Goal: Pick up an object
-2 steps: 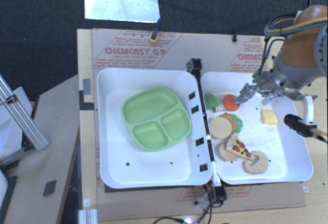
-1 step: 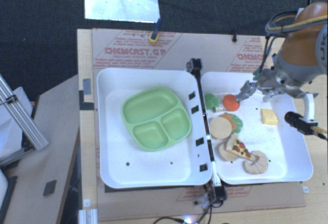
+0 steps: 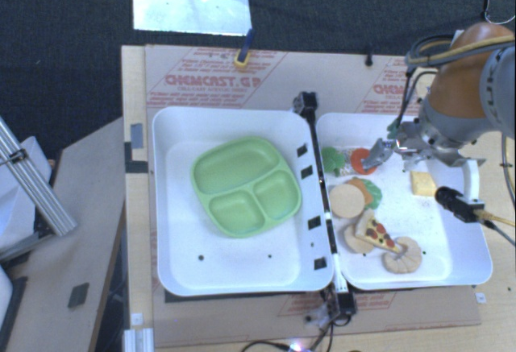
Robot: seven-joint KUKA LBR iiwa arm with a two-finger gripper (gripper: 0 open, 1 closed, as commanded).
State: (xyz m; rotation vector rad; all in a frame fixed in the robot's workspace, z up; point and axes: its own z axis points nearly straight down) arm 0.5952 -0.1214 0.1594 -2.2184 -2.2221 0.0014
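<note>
Camera view: the gripper [image 3: 379, 155] hangs over the right bin's [image 3: 472, 258] far-left corner, above a red toy piece [image 3: 360, 157] beside a green one [image 3: 332, 158]; whether it is open or closed cannot be told. The piece looks light, rigid and slick; grasping across its width seems best.

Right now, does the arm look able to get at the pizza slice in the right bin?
Probably yes. The pizza slice lies uncovered on top, and the gripper hangs over the same bin, with nothing standing between them.
</note>
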